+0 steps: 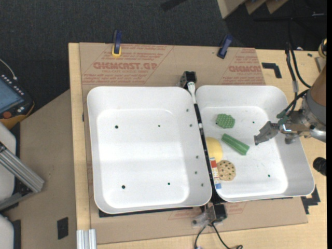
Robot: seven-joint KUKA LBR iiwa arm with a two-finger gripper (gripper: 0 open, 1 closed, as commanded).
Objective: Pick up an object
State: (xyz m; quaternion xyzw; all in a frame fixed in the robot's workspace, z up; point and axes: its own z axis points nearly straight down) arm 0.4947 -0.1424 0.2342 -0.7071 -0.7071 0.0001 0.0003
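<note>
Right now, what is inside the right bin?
The right bin holds a green waffle piece, green stick, yellow item and cookie; the gripper hovers inside.

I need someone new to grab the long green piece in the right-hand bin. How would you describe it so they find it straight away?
Look in the right bin, the one the gripper reaches into. Near its middle lies a green stick, slanting down to the right, just left of the gripper. The green waffle piece above it is squat and bumpy, while the yellow piece and the cookie differ in colour.
</note>
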